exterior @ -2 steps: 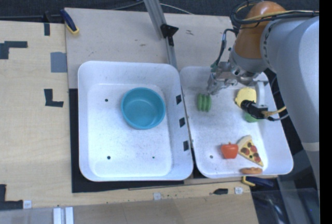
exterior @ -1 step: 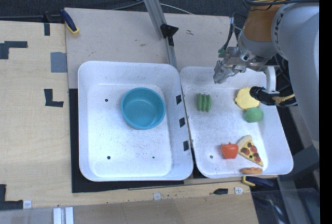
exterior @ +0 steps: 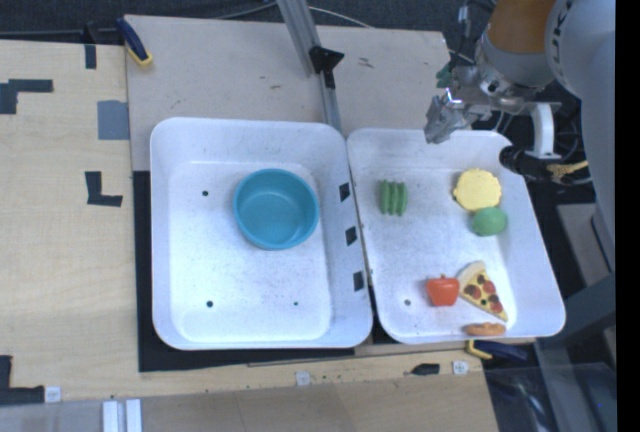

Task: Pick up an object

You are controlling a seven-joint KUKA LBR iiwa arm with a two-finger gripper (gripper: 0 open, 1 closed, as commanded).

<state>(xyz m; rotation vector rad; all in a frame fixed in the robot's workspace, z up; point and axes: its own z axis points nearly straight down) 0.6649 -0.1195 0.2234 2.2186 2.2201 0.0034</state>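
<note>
Green pod-like toy (exterior: 392, 197) in right bin (exterior: 530, 270), end effector (exterior: 441, 127) above, apart

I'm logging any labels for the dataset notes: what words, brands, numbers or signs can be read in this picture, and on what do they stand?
None can be read.
Blue bowl: plain, no print.
Left bin and right bin: only dark speckles and small holes, no text.
Toy foods, such as the pizza slice and the green pepper: no lettering.
Arm and gripper: any marking is too small and blurred to read.
Black tape pieces on the bench: bare shapes, not letters.
</note>
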